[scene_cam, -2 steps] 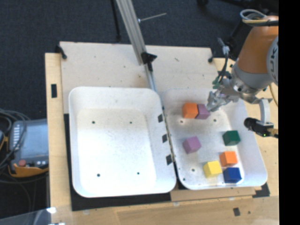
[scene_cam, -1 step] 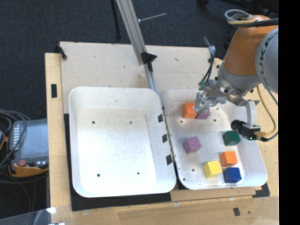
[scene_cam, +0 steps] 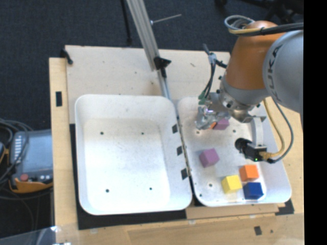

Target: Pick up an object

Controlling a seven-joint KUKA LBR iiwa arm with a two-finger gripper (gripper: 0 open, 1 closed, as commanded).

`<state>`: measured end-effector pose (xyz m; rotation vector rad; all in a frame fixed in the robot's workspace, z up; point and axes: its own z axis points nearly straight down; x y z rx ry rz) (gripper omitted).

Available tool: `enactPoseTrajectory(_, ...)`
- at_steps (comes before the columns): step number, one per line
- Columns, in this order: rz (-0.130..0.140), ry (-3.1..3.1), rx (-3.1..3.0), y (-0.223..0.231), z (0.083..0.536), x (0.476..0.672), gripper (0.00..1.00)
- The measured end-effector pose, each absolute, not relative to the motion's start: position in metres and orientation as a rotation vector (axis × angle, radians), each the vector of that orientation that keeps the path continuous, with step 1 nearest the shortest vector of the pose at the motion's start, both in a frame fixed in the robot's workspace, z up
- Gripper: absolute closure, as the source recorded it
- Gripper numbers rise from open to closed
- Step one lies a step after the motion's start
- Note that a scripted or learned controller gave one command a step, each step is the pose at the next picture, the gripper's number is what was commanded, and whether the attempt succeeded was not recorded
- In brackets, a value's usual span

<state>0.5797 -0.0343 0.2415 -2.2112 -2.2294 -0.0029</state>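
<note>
My gripper [scene_cam: 206, 118] hangs low over the far part of the right bin [scene_cam: 225, 146], below the orange band of the arm. A small pink block [scene_cam: 221, 124] lies right beside it, partly hidden by the wrist; whether the two touch is unclear. Nearer the camera a purple cube [scene_cam: 208, 157] rests on the bin floor, apart from the gripper. At the bin's near right corner sit a yellow cube [scene_cam: 231, 183], an orange cube [scene_cam: 249, 172] and a blue cube [scene_cam: 253, 190], close together.
The left bin [scene_cam: 127, 152] stands beside the right one, sharing a rim with black clips. A slanted aluminium post [scene_cam: 145, 29] rises behind the bins. A black cable plug [scene_cam: 244, 146] dangles from the arm over the right bin.
</note>
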Motion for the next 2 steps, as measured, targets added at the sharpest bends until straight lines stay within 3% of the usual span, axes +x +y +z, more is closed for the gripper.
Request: enactPoseTrajectory(2,0.002,-2.228,-2.213,0.062,0.223,0.542,1.0)
